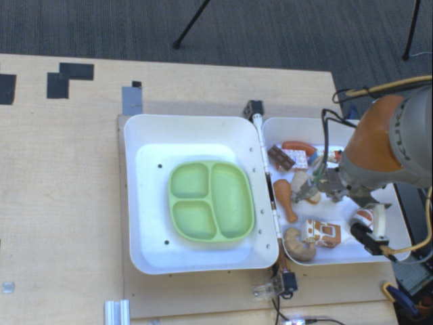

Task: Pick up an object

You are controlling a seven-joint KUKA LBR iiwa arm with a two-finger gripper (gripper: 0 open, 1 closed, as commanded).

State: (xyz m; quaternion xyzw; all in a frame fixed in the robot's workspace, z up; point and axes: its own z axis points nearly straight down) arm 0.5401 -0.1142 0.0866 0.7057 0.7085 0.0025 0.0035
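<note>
We see the arm reaching in over the right bin, with the gripper low among a crowd of small toy foods, and how it stands we cannot tell from this slant; nothing shows plainly held by it. The nearest candidate is the drumstick, lying just beside the gripper toward the bin's left wall, with a brown bar and a sausage farther up, and a roll and a little house-shaped piece below. We judge the main risk to be crowding: the things sit so near one another that a close could catch two at once, or nudge the drumstick against the wall instead of gripping it. Its rounded, tapered shape could also squirt out sideways. The left bin holds a green tray, well apart and not at risk.
</note>
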